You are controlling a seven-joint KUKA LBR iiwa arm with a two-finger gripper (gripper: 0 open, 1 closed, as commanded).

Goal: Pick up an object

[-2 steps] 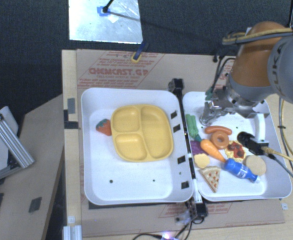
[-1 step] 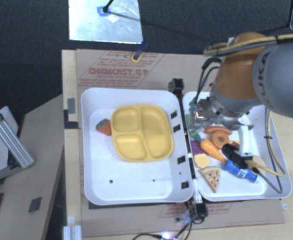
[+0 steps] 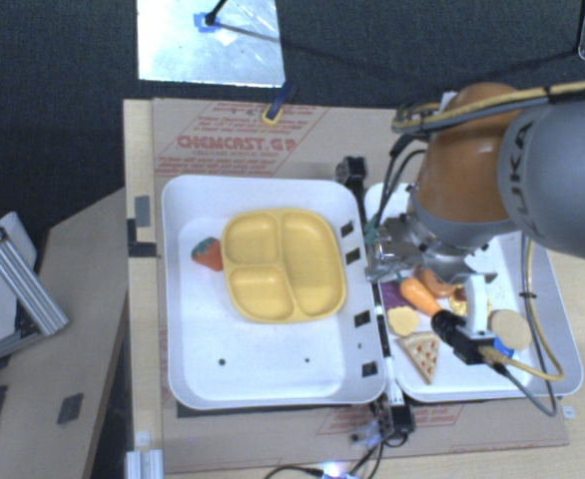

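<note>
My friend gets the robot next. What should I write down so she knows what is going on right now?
Gripper: low over the right bin, among the toys. I cannot tell whether it has anything.
Right bin: purple piece, orange piece, small yellow round piece, pizza slice and tan round piece.
Left bin: yellow divided plate, with a strawberry beside its left edge.
Done: the arm is down over the toys.
Left: nothing looks lifted yet, so a toy needs to be picked up.
</note>
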